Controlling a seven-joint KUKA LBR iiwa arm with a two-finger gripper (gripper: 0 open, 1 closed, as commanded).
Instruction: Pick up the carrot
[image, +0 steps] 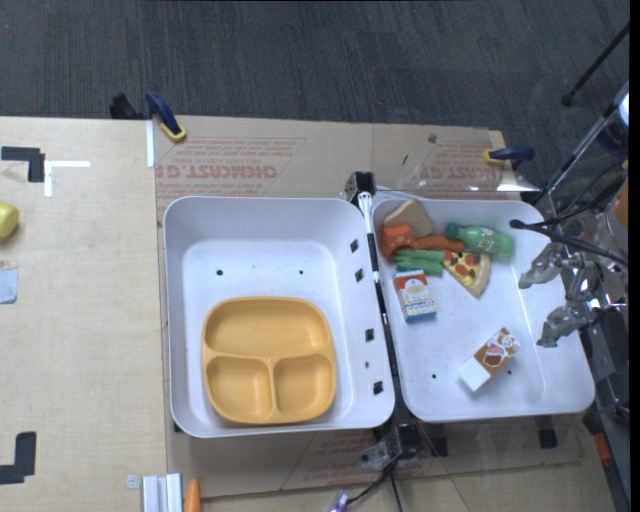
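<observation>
My gripper (562, 296) hangs at the three o'clock rim of the right bin (560, 385), fingers spread wide with nothing between them; so I judge this the approach step, the grasp not yet begun. The carrot (412, 241) lies at about eleven o'clock in that bin, well apart from me, in a tight cluster: a bread slice (407, 214) touches it at twelve o'clock, a green bottle (481, 239) sits at its three o'clock, a green pod-like vegetable (420, 258) presses along its six o'clock side, and a pizza slice (467, 269) lies toward five o'clock. A small carton (415, 296) sits nearer the bin's middle; a snack box (489, 359) lies toward five o'clock; the left bin (180, 300) holds a yellow divided tray (268, 358). Next I should travel toward ten o'clock, align my fingers across the carrot's narrow width, and descend carefully; the crowding neighbours could catch a finger.
</observation>
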